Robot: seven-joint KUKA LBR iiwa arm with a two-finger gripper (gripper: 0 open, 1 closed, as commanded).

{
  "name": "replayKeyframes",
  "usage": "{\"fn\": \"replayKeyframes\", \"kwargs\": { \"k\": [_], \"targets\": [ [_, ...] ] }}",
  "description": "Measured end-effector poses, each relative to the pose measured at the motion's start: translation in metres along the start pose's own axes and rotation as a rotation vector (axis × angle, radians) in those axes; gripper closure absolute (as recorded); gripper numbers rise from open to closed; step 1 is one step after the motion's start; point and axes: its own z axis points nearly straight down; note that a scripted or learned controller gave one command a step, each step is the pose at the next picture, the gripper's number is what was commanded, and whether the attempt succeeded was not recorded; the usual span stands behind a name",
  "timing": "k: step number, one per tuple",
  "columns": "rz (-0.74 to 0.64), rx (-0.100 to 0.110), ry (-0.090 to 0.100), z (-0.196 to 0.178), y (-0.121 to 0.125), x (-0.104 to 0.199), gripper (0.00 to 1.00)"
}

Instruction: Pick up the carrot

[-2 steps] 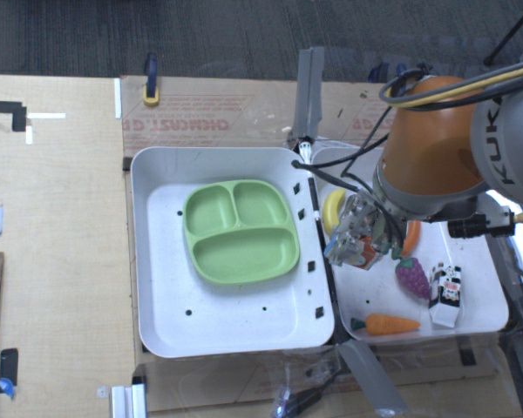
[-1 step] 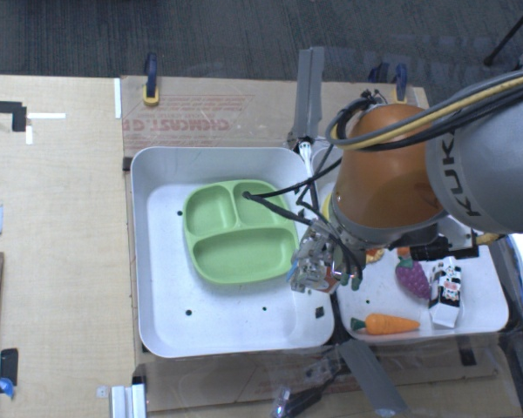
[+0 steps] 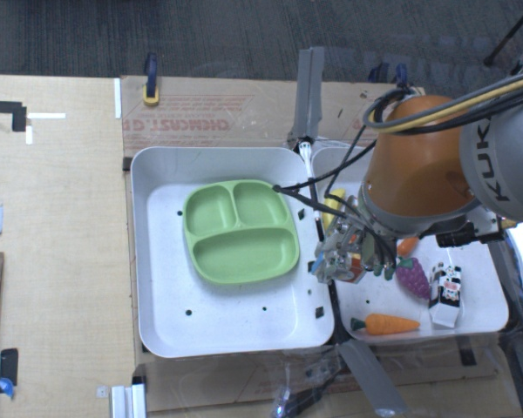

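1. Left bin (image 3: 157, 259), toward the desk's middle, carrying a green divided plate (image 3: 241, 231).
2. Right bin (image 3: 479, 316), with the end effector (image 3: 344, 259) low over its left wall; cannot tell whether open or closed.
3. Carrot (image 3: 390, 324) lying flat by the right bin's near edge, apart from the end effector.
4. Purple grapes (image 3: 412, 277) just above the carrot.

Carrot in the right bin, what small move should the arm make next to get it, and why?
Probably shift the end effector toward the near edge of the right bin and a little right. The carrot lies flat there, apart from the purple toy, while the end effector sits farther back, near the divider between the bins.
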Motion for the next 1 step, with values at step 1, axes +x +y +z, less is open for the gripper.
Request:
{"fn": "replayKeyframes", "kwargs": {
  "k": [1],
  "targets": [
    [-0.131, 0.000, 0.001, -0.0002, 0.0487, 0.0296, 1.00]
  ]
}}
